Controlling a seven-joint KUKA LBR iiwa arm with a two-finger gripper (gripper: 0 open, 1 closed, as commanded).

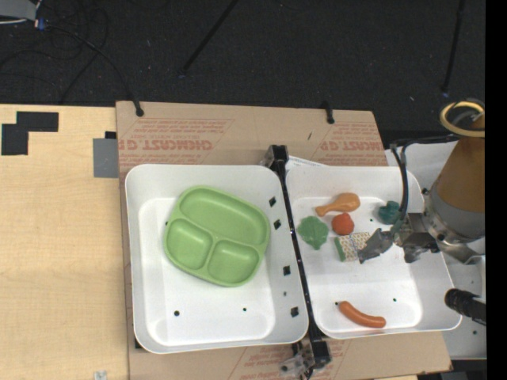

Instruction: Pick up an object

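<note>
The right white bin (396,311) holds several toy foods. An orange drumstick (339,205) lies near the back, with a red tomato (342,224) just in front of it. A green broccoli piece (313,232) sits at the left and a teal piece (389,211) at the right. A speckled green block (349,245) lies in the middle, and an orange sausage (363,316) near the front. My gripper (394,248) hangs low over the bin's right half, open, with nothing between its fingers. Its left finger (372,248) is right beside the speckled block.
The left white bin (150,299) holds a light green divided plate (216,235). A black divider (290,244) runs between the bins. The grey and orange arm (463,188) comes in over the right bin's right wall. Cardboard lies under both bins.
</note>
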